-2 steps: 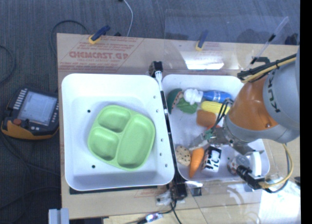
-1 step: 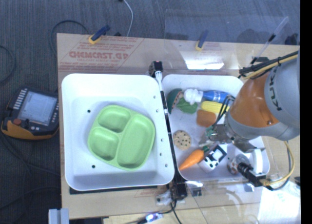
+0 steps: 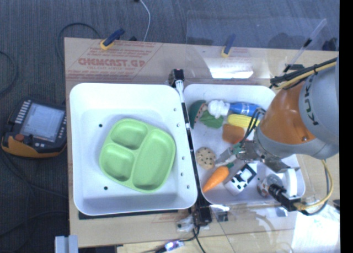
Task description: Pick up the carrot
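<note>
Step in hand: the approach, as I judge it. My end effector (image 3: 236, 154) hangs low in the right bin (image 3: 242, 91), lower right of the frame, just above the carrot's leafy end. No lift has begun.

Carrot: the carrot (image 3: 216, 177) lies on the bin floor at the lower left of the right bin, orange tip pointing toward the lower left, green top toward my end effector. It sits just beside a round spotted cookie (image 3: 205, 157) and a black-and-white die (image 3: 239, 179).

End effector state: I cannot tell whether it is spread or pressed together; the wrist and cables blur it. Nothing shows as pinched.

Next move calls for: lining up across the carrot's thick part, coming down without nudging the cookie or die, then closing and lifting straight. That is my reading, not something seen.

Neighbours: corn cob (image 3: 244, 120), blue bottle (image 3: 242, 108) and an orange block (image 3: 233, 133) lie higher in the same bin. A green divided plate (image 3: 138, 154) sits in the left bin (image 3: 88, 95).

Writing: red print on the counter (image 3: 110, 62) reads roughly "CHEMCAST GP". My arm (image 3: 317, 108) bears "KU", the rest cut off.
</note>
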Robot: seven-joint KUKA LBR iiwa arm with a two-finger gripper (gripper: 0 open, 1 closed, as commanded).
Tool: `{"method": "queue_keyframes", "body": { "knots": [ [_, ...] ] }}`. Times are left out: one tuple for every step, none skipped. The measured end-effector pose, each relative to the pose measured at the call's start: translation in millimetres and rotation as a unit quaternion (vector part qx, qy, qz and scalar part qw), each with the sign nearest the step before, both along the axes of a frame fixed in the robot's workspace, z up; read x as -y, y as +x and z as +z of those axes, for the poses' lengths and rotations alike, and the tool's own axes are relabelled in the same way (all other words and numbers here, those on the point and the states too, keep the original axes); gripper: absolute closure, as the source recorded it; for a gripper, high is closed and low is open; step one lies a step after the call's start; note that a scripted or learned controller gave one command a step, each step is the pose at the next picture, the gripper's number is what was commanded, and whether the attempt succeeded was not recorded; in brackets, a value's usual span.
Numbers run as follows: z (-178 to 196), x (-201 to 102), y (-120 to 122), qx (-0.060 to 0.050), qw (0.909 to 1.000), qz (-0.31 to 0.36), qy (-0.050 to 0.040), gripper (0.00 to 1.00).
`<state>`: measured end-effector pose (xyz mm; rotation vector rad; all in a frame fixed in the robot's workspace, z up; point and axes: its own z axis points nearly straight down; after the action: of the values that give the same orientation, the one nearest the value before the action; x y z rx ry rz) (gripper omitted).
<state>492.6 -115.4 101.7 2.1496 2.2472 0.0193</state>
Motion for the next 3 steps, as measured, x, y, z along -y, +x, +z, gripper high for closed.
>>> {"method": "queue_keyframes", "body": {
  "knots": [
    [-10.4,-13.5,-3.3,-0.003,0.9864,-0.164,0.0044,0.00],
    [-0.8,-13.3,-3.9,-0.004,0.9863,-0.165,0.0048,1.00],
    [-9.1,-15.1,-4.9,-0.006,0.9900,-0.141,0.0042,1.00]
  ]
}}
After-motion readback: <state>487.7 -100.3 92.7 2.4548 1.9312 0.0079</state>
